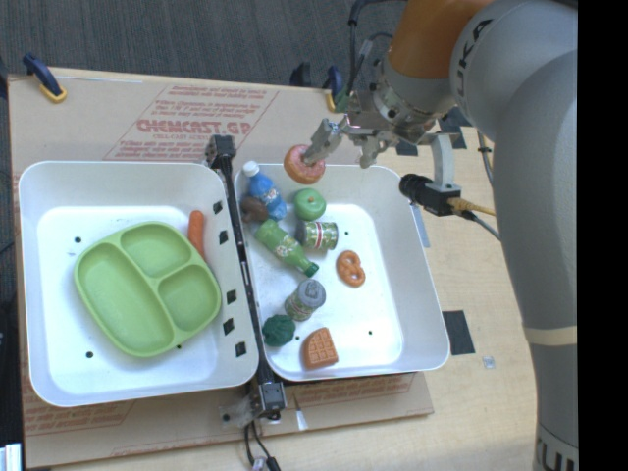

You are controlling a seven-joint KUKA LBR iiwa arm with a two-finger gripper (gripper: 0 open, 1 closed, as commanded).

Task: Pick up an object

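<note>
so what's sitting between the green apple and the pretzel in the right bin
In the camera view, a small green-labelled can lies between the green apple and the pretzel, just under the apple and up-left of the pretzel.

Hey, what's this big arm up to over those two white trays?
The arm's gripper hangs over the far edge of the right bin, with a pink doughnut at the tip of one finger. Whether it truly grips it is unclear. Toy food lies below: a green apple, a pretzel, a waffle. The left bin holds a green divided plate.
</note>
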